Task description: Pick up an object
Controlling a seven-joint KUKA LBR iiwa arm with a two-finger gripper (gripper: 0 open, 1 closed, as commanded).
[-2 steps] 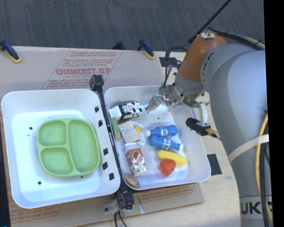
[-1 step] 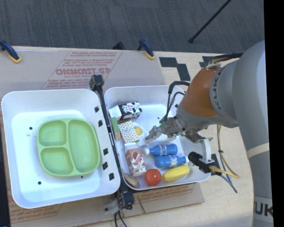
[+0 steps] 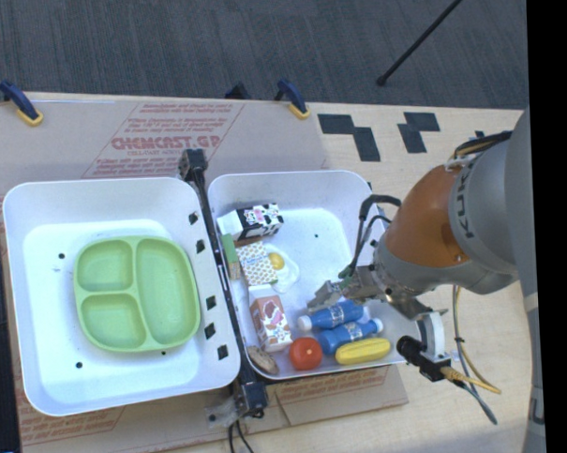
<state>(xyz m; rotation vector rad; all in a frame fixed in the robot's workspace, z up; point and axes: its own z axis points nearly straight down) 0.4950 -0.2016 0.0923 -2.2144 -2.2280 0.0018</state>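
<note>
I see the arm (image 3: 452, 228) reaching in from the right over the right bin (image 3: 343, 185), gripper (image 3: 335, 292) low at the bin's near right part, just above the two blue bottles (image 3: 342, 323). Can't tell how far the fingers are open or whether they hold anything; too small and dark against the clutter. Objects all in the right bin: yellow banana (image 3: 363, 351) at the near edge, red tomato (image 3: 306, 353) left of it, small carton (image 3: 270, 322) further left, patterned packet (image 3: 257, 265) with a fried egg (image 3: 280, 264) beside it, black-and-white carton (image 3: 257, 220) at the far side. Left bin (image 3: 23, 279) holds a green divided plate (image 3: 136, 293). Both bins sit on the bench (image 3: 373, 132)
</note>
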